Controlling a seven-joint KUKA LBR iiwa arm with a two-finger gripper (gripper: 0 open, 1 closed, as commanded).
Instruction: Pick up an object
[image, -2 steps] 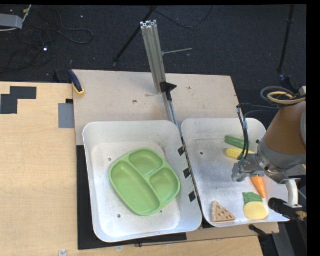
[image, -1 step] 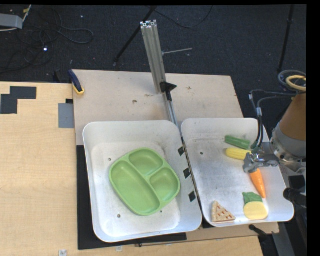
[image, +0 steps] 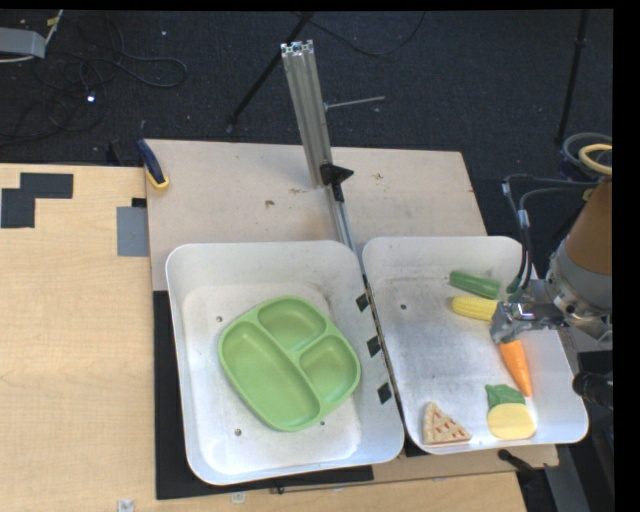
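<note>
Sandwich (image: 445, 424) lay at right bin's (image: 420, 262) near edge | carrot (image: 516, 367) beside its right wall, under our gripper (image: 507, 325) | corn (image: 473, 307) just left of gripper | finger state: we could not tell | judged: poised to pick carrot

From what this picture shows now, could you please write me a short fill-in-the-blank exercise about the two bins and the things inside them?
1. The green divided plate lies in the ____ bin.
2. The plate has ____ compartments.
3. The carrot in the right bin has the colour ____.
4. The claw is over the ____ bin.

Missing words: left; three; orange; right
</note>
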